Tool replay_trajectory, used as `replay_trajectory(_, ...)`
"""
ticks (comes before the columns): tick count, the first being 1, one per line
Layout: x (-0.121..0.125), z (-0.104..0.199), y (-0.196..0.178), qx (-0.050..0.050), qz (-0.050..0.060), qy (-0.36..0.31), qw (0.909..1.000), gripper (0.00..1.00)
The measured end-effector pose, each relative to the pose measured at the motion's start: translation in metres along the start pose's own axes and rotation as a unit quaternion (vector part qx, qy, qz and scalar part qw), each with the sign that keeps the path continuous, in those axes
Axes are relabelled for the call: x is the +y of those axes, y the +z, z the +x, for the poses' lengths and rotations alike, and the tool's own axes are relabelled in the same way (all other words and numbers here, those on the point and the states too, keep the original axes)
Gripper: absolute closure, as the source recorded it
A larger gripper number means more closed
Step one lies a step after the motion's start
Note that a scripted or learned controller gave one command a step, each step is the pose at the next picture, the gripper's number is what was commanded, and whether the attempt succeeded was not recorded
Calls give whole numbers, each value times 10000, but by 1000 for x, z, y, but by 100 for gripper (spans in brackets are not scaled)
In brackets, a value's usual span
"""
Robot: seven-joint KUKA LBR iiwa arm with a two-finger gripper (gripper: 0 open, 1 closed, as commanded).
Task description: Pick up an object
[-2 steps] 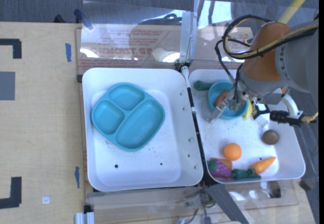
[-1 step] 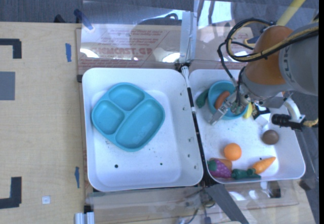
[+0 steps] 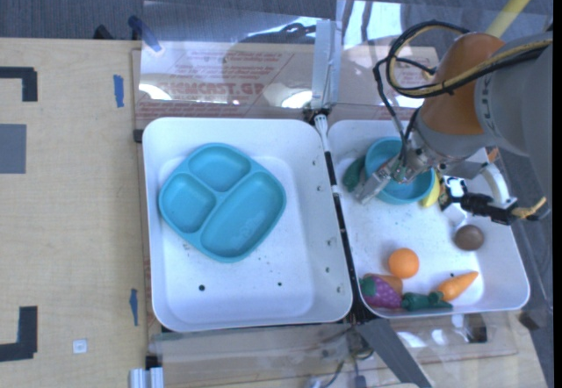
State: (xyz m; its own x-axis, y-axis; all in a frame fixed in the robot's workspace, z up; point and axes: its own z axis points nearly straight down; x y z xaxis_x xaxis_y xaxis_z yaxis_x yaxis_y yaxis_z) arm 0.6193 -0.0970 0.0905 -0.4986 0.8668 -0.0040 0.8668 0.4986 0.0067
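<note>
The arm (image 3: 492,97) enters from the right and reaches down into the right bin (image 3: 518,281). The claw (image 3: 376,184) sits low in the bin's upper left part, pointing toward the divider between the two bins. Its metal fingers (image 3: 367,189) lie close to each other at the tips; the view does not show for certain whether they are pressed together or slightly spread, and no object can be confirmed between them.

Position of nearby objects relative to the claw:
- A blue bowl (image 3: 406,191) lies directly under and just right of the claw; the claw overlaps its rim.
- A dark green item (image 3: 353,174) lies just left of the fingertips, against the bin's left wall. Contact cannot be determined.
- A yellow item (image 3: 431,193) shows at the bowl's right edge.
- An orange ball (image 3: 404,262) lies below the claw, well apart from it.
- A brown round item (image 3: 469,238) lies to the lower right.
- A purple grape bunch (image 3: 381,291), a green item (image 3: 421,299) and a carrot (image 3: 458,285) line the bin's lower edge.

The left bin (image 3: 176,290) holds a blue divided plate (image 3: 221,200), flat, with three compartments.
</note>
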Motion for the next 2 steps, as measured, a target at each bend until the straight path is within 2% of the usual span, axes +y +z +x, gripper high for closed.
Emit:
replay_trajectory(1,-96,-2,-1,18,-24,-871,9962,0)
replay_trajectory(2,-50,5,0,-32,-29,-428,9991,0)
